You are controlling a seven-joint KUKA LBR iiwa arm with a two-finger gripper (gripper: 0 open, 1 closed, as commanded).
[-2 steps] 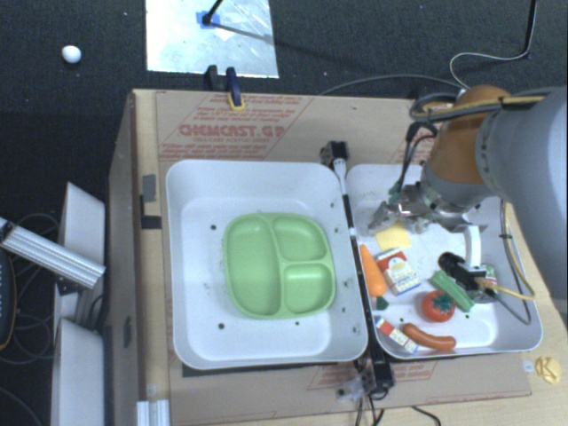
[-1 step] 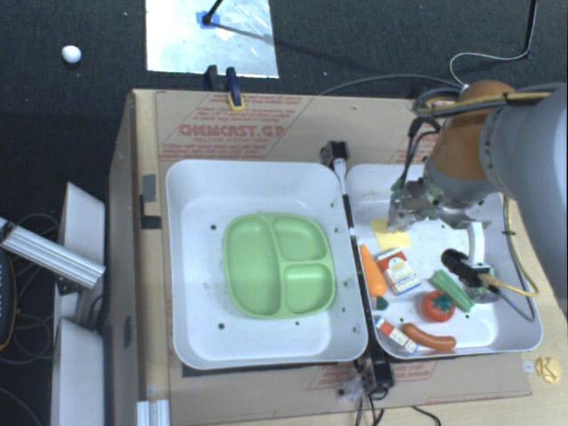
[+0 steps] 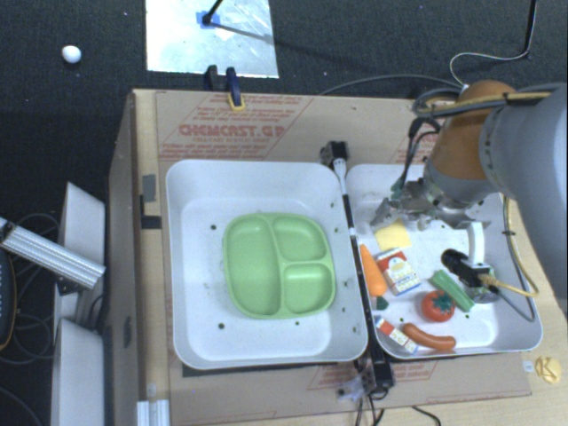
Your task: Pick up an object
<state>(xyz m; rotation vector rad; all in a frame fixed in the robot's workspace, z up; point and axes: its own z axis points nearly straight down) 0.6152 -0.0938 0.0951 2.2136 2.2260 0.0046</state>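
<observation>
Hovering at the 11 o'clock part of the right bin (image 3: pixel 510 322), the grey metal gripper (image 3: pixel 410 209) hangs off a smooth grey arm (image 3: pixel 524 140) with an orange band. Can't tell if it's spread or closed, and nothing is visibly gripped.

Pickable stuff is all in that bin:
- A flat yellow block (image 3: pixel 394 236), squarish, sits just beside the gripper at its 6 o'clock.
- A tapered orange carrot (image 3: pixel 373 272) lies along the bin's 9 o'clock wall.
- A small printed box (image 3: pixel 399 270), red, white and blue, is touching the carrot at its 3 o'clock.
- A round, glossy red tomato (image 3: pixel 437 305) is at 5 o'clock from the box.
- A green stick-shaped piece (image 3: pixel 453 291) is touching the tomato at its 2 o'clock.
- A long, shiny red sausage (image 3: pixel 428 336) lies near the 6 o'clock rim.

The left bin (image 3: pixel 200 238), white moulded plastic, holds a pale green plate (image 3: pixel 266 273) with rounded corners and three compartments. Both bins rest on a brown cardboard-covered tabletop (image 3: pixel 231 131) with red print.
</observation>
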